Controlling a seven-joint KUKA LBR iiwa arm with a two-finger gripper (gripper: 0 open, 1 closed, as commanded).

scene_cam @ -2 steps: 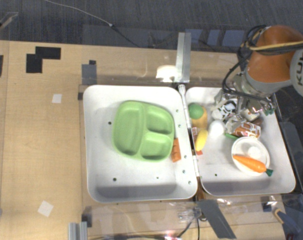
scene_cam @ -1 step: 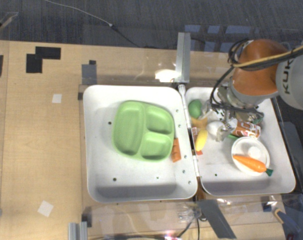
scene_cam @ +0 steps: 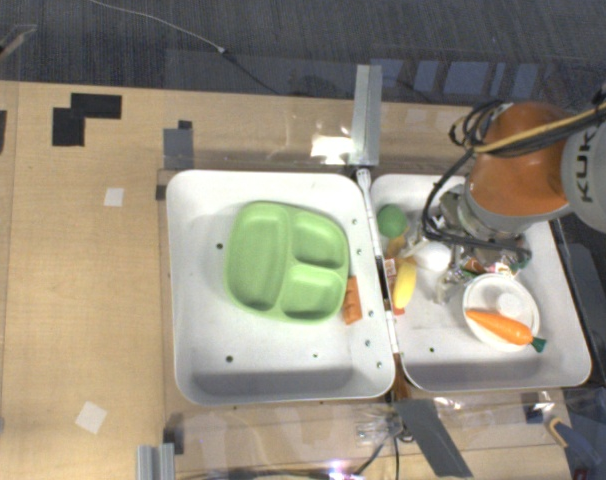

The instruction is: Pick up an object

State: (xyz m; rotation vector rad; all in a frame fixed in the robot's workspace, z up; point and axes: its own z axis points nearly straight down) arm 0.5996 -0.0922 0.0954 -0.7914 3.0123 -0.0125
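Observation:
The right bin point(scene_cam: 563, 358) holds a green ball point(scene_cam: 391, 220), a yellow banana point(scene_cam: 405, 283), a white object point(scene_cam: 433, 259), and a white bowl point(scene_cam: 498, 303) with an orange carrot point(scene_cam: 501, 327) lying across its near rim. My gripper point(scene_cam: 473, 266) hangs from the orange-banded wrist point(scene_cam: 518, 163) down into the right bin, between the banana and the bowl. The wrist hides its fingers from above. A green divided plate point(scene_cam: 286, 259) lies in the left bin point(scene_cam: 198, 358), with a small orange piece point(scene_cam: 352, 302) by its right edge.
A metal post point(scene_cam: 367, 113) stands behind the seam between the two bins. Black cables point(scene_cam: 453, 183) loop beside the wrist. The wooden bench point(scene_cam: 73, 308) stretches away to the left of the bins.

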